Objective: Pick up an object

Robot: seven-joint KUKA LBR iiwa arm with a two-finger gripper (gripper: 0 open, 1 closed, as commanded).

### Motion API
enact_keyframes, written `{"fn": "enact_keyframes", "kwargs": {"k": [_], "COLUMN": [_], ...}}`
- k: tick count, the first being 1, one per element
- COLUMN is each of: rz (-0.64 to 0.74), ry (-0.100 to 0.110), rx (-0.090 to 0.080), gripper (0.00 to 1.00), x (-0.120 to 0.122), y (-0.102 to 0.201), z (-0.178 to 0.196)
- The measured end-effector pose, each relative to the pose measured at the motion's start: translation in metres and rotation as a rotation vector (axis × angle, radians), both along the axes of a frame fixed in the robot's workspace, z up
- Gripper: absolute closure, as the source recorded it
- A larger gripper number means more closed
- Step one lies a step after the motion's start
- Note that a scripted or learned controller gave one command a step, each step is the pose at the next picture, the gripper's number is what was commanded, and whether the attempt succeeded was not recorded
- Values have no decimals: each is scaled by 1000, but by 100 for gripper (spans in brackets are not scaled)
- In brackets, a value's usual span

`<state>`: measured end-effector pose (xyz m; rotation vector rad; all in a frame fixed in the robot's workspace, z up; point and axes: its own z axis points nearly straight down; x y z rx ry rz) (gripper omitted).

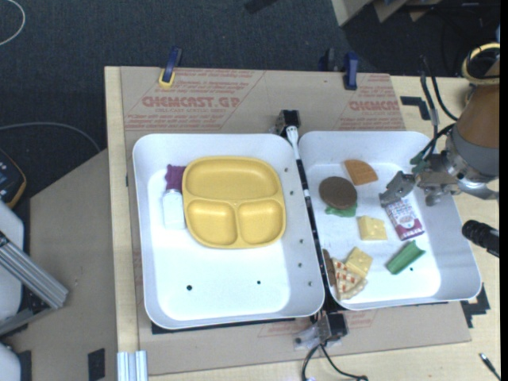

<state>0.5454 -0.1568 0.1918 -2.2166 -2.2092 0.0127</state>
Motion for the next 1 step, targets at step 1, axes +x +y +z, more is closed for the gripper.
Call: {"fn": "enact_keyframes", "kwargs": {"k": [1], "rz": [3], "ry": [-15], "rx": [-3], "gripper": [0], "x": [3], "y": [0], "z": [8]}}
